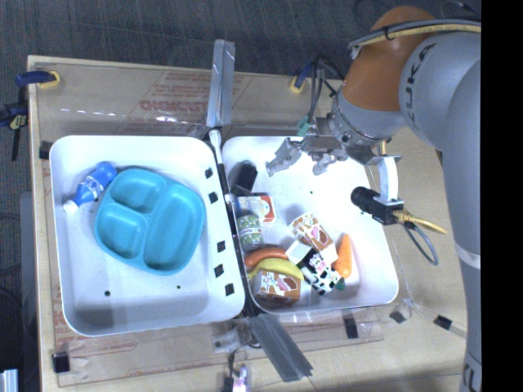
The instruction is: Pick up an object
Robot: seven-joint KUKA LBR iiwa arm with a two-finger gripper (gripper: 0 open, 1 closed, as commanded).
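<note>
Here, a blue divided plate and a blue bottle are seen in the left bin, while the pickable clutter, a banana, small cartons and a carrot, is gathered at the near end of the right bin. The gripper is held above that bin's far end with its fingers apart and nothing between them. The approach step is judged to be in hand; a descent toward one chosen item is called for next.

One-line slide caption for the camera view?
Open gripper hovers above the right bin of toys; blue tray fills the left bin.
</note>
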